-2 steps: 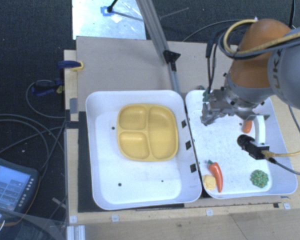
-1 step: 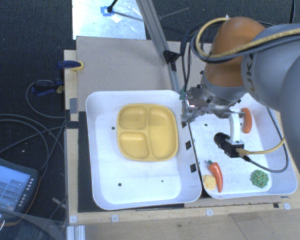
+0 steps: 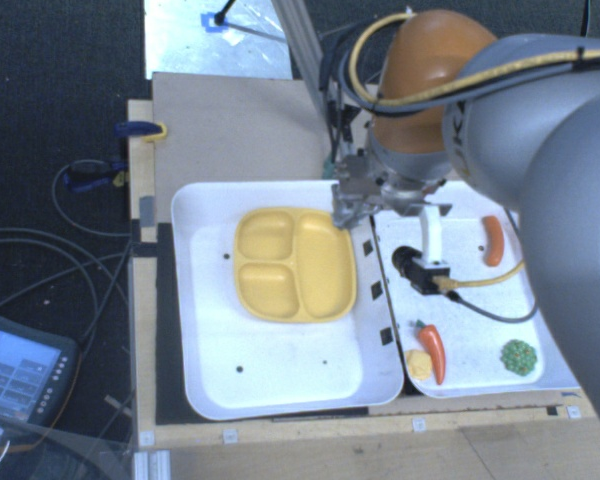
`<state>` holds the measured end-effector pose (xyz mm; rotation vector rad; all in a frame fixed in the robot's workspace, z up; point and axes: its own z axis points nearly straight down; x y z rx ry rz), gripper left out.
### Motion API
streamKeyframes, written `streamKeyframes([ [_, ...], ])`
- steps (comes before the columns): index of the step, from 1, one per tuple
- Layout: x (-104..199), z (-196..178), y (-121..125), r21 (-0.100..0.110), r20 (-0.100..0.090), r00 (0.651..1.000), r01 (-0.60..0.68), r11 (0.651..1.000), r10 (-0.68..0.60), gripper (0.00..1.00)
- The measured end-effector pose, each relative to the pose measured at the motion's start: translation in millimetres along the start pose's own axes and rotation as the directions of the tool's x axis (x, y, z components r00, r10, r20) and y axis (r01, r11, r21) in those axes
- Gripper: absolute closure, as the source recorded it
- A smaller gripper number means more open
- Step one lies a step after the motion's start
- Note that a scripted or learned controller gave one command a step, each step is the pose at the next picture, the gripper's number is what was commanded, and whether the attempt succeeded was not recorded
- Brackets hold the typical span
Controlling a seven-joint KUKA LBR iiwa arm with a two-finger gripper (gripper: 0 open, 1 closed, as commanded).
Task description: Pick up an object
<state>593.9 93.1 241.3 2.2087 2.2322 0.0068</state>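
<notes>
My gripper [image 3: 347, 209] hangs low over the inner edge of the left bin [image 3: 205, 298], right at the upper right corner of a yellow divided plate [image 3: 295, 265] that lies flat in that bin. The wrist body hides what is directly beneath it. In the right bin [image 3: 480, 383] lie an orange sausage [image 3: 493, 240] at the upper right, a red chili pepper [image 3: 433, 348] near the front, a small yellow piece [image 3: 418, 365] beside the pepper, and a green broccoli floret [image 3: 519, 356] at the front right.
The grey arm and its orange band [image 3: 430, 68] cover the back of the right bin. A black fitting with a yellow cable [image 3: 425, 271] hangs over the right bin's left side. The ridge where the two bins meet [image 3: 380, 298] runs just right of the plate.
</notes>
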Motion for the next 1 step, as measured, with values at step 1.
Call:
streamKeyframes([
  [1,-3.3,0.5,-0.9,0.003,0.002,1.000,-0.003,1.000,0.003,0.00],
])
